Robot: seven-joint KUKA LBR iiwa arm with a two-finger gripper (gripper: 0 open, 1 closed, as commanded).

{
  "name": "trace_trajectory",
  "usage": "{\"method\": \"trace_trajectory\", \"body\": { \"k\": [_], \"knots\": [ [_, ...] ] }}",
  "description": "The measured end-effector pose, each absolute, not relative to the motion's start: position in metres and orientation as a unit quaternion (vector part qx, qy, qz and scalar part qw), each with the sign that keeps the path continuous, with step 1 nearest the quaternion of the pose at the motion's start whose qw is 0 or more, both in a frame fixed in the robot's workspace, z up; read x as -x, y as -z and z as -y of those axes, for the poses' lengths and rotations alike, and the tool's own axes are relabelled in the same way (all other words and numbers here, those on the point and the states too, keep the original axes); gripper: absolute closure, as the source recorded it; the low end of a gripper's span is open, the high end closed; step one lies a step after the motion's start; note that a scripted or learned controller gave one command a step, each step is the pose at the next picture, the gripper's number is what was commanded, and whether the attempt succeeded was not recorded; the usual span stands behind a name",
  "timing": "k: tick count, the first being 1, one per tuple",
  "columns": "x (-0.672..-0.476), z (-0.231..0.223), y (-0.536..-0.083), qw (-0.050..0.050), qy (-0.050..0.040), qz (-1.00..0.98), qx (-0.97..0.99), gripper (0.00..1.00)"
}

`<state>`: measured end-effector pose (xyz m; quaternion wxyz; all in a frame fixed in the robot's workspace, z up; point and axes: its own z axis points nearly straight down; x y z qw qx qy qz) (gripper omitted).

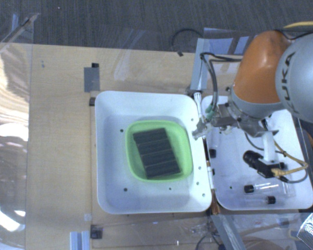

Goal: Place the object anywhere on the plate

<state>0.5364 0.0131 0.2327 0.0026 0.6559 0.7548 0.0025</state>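
A dark grey ridged rectangular block [156,152] lies flat in the middle of the light green square plate [131,151], which sits in the left white bin [110,186]. My gripper [200,128] hangs over the wall between the two bins, just right of the plate's upper right corner and apart from the block. The grey arm with its orange band reaches in above the right bin [230,184].
Two small clear tubes with black caps [260,188] lie near the front of the right bin. A tiny black piece [212,152] sits by that bin's left wall. Bare wooden bench lies left of the bins.
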Motion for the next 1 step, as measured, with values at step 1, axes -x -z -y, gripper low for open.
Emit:
{"method": "trace_trajectory", "body": {
  "k": [1],
  "knots": [
    [-0.5384,-0.0141,-0.2439,0.005,-0.0045,-0.757,-0.653,1.00]
  ]
}}
